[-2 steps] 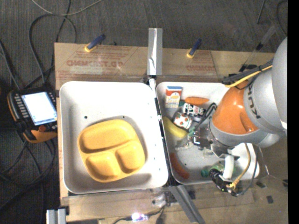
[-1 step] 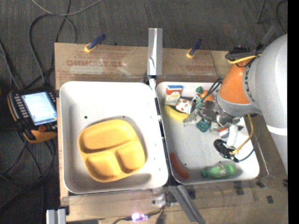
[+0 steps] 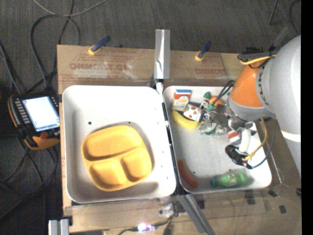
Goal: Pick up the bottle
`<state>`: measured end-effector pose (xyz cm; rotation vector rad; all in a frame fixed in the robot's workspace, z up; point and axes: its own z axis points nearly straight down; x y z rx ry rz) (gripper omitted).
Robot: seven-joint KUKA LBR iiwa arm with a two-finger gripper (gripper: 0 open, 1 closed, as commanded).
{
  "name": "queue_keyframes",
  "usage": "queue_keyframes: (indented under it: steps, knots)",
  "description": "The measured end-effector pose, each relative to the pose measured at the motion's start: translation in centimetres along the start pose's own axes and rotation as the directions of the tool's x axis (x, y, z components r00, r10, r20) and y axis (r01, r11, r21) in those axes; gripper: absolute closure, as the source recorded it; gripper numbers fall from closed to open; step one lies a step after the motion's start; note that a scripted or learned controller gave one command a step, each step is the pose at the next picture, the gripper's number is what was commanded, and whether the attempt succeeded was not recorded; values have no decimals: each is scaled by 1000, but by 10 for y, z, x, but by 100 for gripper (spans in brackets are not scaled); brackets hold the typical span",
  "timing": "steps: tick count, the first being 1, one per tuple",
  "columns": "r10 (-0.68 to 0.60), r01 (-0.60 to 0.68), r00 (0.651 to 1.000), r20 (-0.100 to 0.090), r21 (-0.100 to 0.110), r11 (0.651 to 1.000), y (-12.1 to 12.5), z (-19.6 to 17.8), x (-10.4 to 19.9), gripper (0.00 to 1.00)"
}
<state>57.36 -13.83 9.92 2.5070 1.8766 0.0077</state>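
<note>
Overhead, a slanted look down at a table [image 3: 68,58] carrying two shallow white bins side by side. Largest first: grey arm with an orange band [image 3: 247,89], reaching in from the right and lowered over the upper part of the right-hand white bin [image 3: 266,180]. Left-hand white bin [image 3: 73,111] holding one yellow plastic divided tray [image 3: 116,156] with three compartments, nothing visible in them. Right-hand bin holding, toward its top, a yellow banana-shaped toy [image 3: 185,121], a small red-and-white carton [image 3: 182,98] and a small spotted white box [image 3: 193,113]; along the bottom edge, a reddish sausage-shaped item [image 3: 187,174] and the green plastic bottle [image 3: 229,180], lying on its side near the lower right corner. Gripper [image 3: 211,121] among the upper clutter, well apart from the bottle; spread or closed, cannot tell. Apparently an approach step, with no grasp on the bottle yet. Next move likely a lift clear of the clutter, travel toward the lower right corner, then a descent across the bottle's body.
</note>
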Motion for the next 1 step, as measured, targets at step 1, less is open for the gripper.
queue_keyframes:
  steps: [1]
  knots:
    - [90,-90,996,2,14,996,-8,-84,83,100]
